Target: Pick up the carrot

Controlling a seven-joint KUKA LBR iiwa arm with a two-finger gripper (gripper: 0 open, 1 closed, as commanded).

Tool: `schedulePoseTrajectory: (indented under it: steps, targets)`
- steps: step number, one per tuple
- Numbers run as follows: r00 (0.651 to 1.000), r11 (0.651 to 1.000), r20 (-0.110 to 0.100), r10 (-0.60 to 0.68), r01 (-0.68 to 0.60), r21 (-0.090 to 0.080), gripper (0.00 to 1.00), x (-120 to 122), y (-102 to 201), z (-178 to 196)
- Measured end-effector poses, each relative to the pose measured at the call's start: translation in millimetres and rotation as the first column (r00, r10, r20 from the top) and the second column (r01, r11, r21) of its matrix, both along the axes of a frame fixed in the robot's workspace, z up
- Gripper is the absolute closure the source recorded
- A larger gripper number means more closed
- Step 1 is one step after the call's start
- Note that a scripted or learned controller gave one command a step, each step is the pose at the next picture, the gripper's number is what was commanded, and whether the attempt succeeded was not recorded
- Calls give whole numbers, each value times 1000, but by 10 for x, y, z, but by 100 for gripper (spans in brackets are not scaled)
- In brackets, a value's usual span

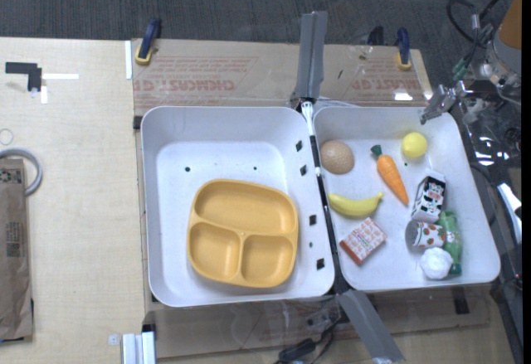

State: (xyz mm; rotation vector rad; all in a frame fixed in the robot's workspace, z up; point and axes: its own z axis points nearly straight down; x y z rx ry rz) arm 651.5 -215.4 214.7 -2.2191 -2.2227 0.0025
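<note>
- Carrot [392,177]: lies in right bin [477,188], between egg [337,157] and lemon [414,144], above banana [355,204].
- Jaws [435,104]: at bin's far right corner; opening cannot be told.
- Yellow tray [243,232]: left bin [158,213].

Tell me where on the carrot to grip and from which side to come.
Grip the carrot at mid-body, coming straight down from above, fingers closing across its width. It lies flat and slanted in the right bin, green top toward the lemon, with bare floor on both long sides. The tip near the milk carton looks too thin.
</note>
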Motion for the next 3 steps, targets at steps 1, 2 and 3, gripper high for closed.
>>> schedulePoseTrajectory:
  steps: [1, 2, 3]
  targets:
    - [999, 999, -1, -47, 47, 0, 0, -504, 500, -1162]
    - [999, 999, 1, -50, 50, -1, 100, -499, 491, -1064]
    - [1000, 1000, 1, 30, -30, 0, 100, -453, 837, -28]
